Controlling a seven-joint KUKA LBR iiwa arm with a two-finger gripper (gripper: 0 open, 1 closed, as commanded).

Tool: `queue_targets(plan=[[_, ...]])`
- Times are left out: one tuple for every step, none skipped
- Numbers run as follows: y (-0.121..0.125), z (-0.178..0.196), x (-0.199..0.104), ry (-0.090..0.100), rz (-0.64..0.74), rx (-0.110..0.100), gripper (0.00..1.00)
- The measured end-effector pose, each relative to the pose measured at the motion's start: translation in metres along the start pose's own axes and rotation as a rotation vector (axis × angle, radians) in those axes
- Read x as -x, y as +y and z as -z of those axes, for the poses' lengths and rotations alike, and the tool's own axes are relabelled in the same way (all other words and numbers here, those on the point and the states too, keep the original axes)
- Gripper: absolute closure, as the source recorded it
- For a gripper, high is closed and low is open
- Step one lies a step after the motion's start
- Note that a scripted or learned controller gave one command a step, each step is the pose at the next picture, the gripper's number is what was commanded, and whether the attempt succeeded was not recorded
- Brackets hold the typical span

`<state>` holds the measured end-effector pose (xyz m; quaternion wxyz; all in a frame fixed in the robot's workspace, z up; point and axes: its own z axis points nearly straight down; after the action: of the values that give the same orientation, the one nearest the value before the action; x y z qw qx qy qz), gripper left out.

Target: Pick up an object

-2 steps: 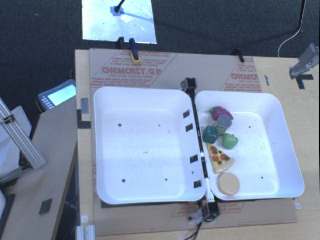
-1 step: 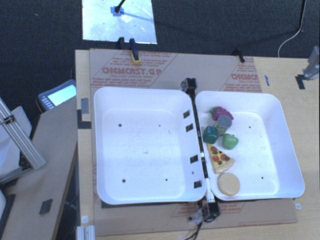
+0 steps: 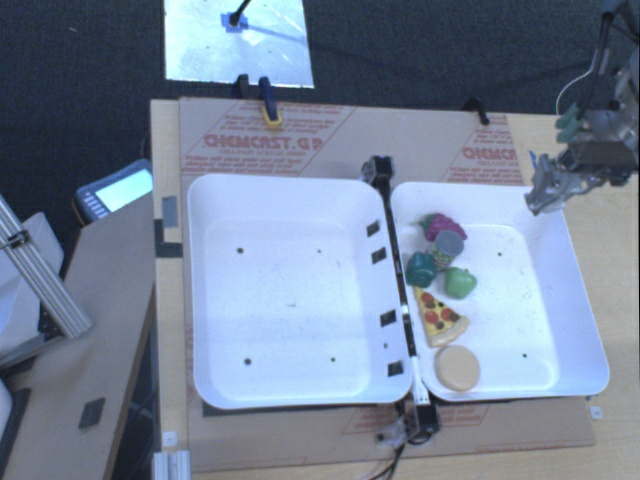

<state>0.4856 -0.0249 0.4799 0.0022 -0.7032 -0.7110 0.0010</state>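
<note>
over the right bin's (image 3: 575, 298) far right corner your gripper (image 3: 545, 196) hovers, can't tell its state; toys (image 3: 445, 268) sit along the bin's left side.

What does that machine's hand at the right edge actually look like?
The hand is pale grey metal, tapering to thin fingers. Above it sits a boxy grey block with small teal-green parts on its side, and thin looping cables run up along the arm.

Dark carpet floor (image 3: 80, 48) surrounds a wooden bench (image 3: 420, 133), with a shiny metal sheet (image 3: 238, 28) behind.
</note>
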Motion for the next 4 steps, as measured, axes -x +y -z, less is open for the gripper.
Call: queue_targets(plan=[[0.001,-0.168,-0.043,-0.001,-0.003,-0.009,1.00],[0.032,-0.035,-0.118,0.002,-0.001,0.023,1.00],[0.008,0.052,-0.165,0.003,-0.001,0.016,1.00],[0.002,-0.015,-0.246,-0.002,0.001,0.000,1.00]])
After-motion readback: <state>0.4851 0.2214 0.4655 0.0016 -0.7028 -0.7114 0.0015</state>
